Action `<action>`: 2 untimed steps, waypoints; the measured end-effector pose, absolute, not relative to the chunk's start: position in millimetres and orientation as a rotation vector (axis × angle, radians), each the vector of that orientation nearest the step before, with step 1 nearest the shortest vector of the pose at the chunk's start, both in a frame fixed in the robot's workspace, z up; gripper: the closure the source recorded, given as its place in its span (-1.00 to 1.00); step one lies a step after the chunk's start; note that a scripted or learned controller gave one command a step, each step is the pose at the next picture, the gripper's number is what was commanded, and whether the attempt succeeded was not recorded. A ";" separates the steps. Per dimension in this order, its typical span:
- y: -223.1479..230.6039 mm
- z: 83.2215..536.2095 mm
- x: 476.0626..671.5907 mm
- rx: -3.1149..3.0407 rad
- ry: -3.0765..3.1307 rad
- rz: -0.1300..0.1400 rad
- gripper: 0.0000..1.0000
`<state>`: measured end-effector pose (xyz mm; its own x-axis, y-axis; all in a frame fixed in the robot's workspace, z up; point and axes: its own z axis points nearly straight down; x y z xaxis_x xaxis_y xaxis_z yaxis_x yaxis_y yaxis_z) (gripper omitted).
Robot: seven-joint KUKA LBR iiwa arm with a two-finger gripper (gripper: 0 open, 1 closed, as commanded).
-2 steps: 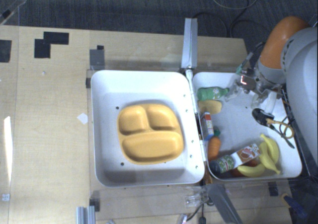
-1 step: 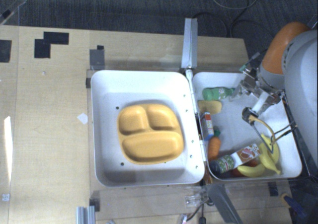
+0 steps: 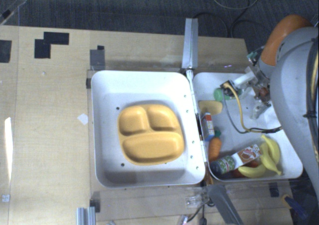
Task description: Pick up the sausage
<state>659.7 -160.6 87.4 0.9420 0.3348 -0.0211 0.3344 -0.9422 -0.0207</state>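
Sausage: my best guess is the dark red piece (image 3: 253,161) at the front of the right bin (image 3: 279,124). It is mostly covered, so I cannot be sure of it.
Neighbours: a labelled bottle (image 3: 235,161) lies across it on the left and the bananas (image 3: 267,158) press in on the right. A carrot (image 3: 214,148) lies just beside the bottle's end, against the bin wall.
Hand: the hand (image 3: 258,95) hangs over the back half of the right bin, well apart from the red piece. I cannot tell how far open it is, and nothing shows in its hold.
Cable: a yellow cable (image 3: 241,114) loops down from the wrist above the bin floor.
Other bin: the left bin (image 3: 104,119) holds a yellow tray (image 3: 149,133), which has no part in this task.
Handling: likely a light toy, smooth-skinned and round, so it may roll or slip out of a shallow pinch. It probably gives a little but should not break.
Where to grip: across the short width at mid-length, closing on the round sides. Little of it is exposed, so the bare stretch between bottle and bananas is the only way in.
Risk: a descent there may catch the bottle or a banana instead, or push the piece further under them.
Progress: the pick is not yet made, and the hand must cross to the front of the bin.
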 end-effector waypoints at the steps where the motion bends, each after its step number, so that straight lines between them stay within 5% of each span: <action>1: -158.7 102.1 667.0 -3.090 -0.555 -0.007 1.00; 2: -163.2 94.4 657.6 -3.082 -0.539 0.045 -1.00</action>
<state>657.6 -163.2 94.4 0.9403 0.3393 -0.0260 0.3390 -0.9406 -0.0176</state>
